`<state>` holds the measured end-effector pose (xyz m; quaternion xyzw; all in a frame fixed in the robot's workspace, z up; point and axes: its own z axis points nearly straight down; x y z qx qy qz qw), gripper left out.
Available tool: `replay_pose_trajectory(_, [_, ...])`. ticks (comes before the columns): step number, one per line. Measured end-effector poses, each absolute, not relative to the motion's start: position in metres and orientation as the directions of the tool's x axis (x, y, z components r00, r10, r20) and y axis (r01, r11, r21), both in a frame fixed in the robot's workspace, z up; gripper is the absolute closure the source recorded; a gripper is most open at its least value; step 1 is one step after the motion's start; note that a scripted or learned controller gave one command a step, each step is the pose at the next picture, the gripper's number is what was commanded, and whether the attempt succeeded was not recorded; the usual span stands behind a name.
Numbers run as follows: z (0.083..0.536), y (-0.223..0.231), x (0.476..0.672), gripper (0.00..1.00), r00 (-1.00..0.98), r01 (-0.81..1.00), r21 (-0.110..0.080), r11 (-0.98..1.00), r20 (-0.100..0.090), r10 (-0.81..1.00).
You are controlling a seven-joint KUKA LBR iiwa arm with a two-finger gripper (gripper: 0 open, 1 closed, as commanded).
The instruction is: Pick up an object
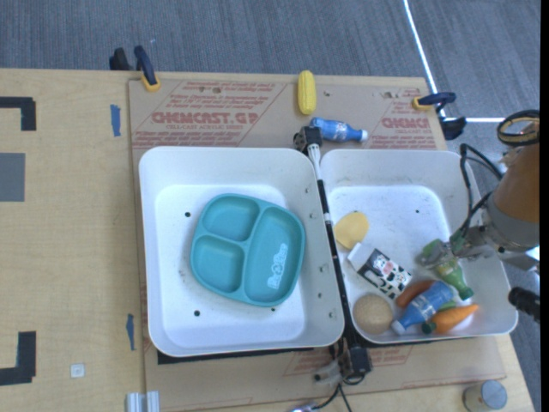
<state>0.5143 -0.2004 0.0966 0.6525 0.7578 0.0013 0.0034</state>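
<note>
The right bin [403, 174] holds several small objects. A yellow chip-shaped piece [351, 228] lies near its left wall. A black-and-white milk carton [383, 271] lies in the middle, with a tan ball [372, 312] below it. A blue bottle [423, 307], an orange carrot [453, 318] and a green item [451, 275] are crowded in the lower right corner. My gripper [444, 251] reaches in from the right and sits low over that cluster, just above the green item. The arm's orange band [519, 194] is at the bin's right rim.
The left bin [163, 230] holds a teal divided plate [249, 249]. Behind the bins, a yellow corn cob [305, 91] and a second blue bottle [337, 130] lie on the cardboard sheet. Clamps [435, 101] hold the sheet's back corners.
</note>
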Motion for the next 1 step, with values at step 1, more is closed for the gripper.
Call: replay_pose_trajectory(1, [0.2108,-0.1323,0.5028,1.00,0.056,0.998,0.001,-0.056,0.000,0.998])
